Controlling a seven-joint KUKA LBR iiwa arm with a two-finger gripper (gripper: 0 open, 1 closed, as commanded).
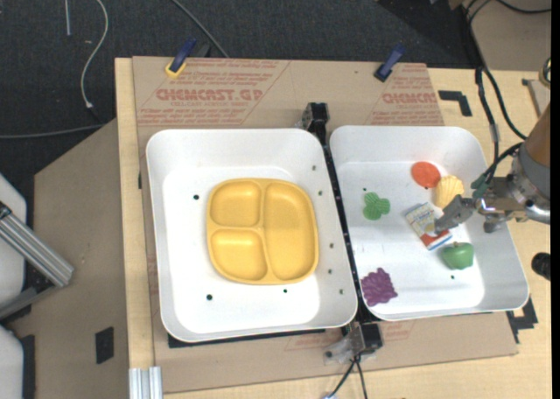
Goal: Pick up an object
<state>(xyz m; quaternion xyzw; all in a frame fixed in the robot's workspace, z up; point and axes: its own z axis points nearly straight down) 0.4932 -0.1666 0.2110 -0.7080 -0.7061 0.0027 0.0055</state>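
Observation:
The right bin (490, 288) holds several small objects: an orange piece (425, 173), a pale yellow ridged piece (451, 186), a green broccoli-like toy (376, 206), a grey, red and blue packet (423, 220), a green round fruit (458, 255) and purple grapes (378, 285). My gripper (455, 212) reaches in from the right and hangs low over the bin's right half. It sits just right of the packet, below the yellow piece and above the green fruit. Its tip overlaps the packet's right end, and I cannot tell whether they touch.
The left bin (175, 301) holds a yellow divided plate (262, 231). A black clamp (315, 115) sits between the bins at the back. Cables run along the right side by the arm (534, 170). Dark carpet lies beyond the bench.

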